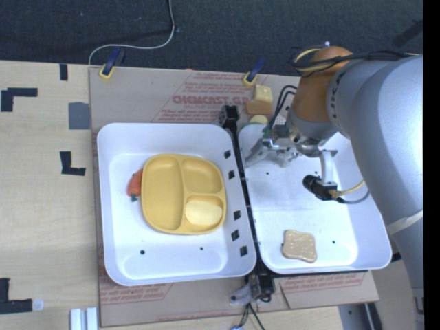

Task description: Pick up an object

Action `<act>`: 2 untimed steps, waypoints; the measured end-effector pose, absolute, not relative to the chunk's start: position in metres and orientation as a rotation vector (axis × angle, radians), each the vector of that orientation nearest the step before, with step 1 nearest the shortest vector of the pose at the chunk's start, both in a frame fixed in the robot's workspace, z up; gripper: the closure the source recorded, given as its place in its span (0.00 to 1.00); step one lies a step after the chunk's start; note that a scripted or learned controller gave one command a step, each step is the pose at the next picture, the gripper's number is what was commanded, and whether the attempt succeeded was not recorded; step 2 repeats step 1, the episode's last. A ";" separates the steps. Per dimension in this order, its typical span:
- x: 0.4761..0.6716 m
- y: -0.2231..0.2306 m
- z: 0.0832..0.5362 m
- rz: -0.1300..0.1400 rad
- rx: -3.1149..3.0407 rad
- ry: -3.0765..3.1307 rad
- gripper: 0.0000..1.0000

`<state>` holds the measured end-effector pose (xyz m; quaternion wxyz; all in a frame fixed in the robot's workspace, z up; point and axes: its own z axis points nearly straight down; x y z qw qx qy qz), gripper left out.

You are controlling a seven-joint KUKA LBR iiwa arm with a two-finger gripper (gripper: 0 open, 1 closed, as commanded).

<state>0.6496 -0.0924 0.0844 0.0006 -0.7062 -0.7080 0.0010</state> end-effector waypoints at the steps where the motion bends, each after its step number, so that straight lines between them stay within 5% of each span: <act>1: 0.668 -0.097 0.084 0.009 -2.216 -2.223 0.00; 2: 0.668 -0.097 0.084 0.009 -2.216 -2.223 0.00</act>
